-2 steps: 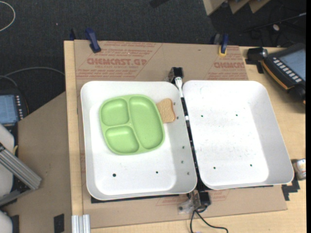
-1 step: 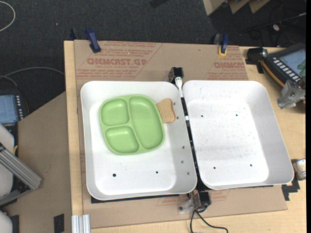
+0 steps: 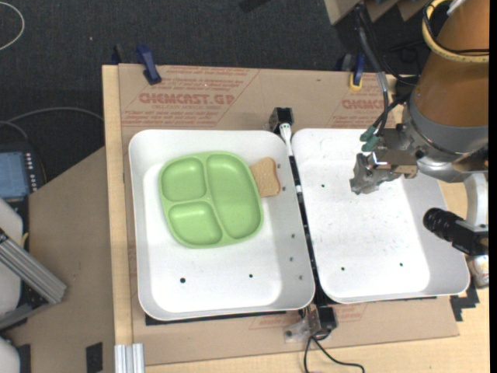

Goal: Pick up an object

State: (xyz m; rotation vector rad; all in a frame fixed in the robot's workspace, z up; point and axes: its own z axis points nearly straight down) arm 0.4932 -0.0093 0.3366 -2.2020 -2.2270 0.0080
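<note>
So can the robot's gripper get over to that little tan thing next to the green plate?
Probably yes. The gripper hangs over the right bin, and the tan block lies uncovered in the left bin beside the green plate.

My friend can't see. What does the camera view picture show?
A grey robot arm's gripper hangs over the right white bin. The left white bin holds a green plastic divided plate with a small tan cracker-like piece touching its right edge.

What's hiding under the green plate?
The tan sponge-like piece pokes out beside the green plate at its right edge, in the left bin. Anything beneath the plate is covered.
</note>
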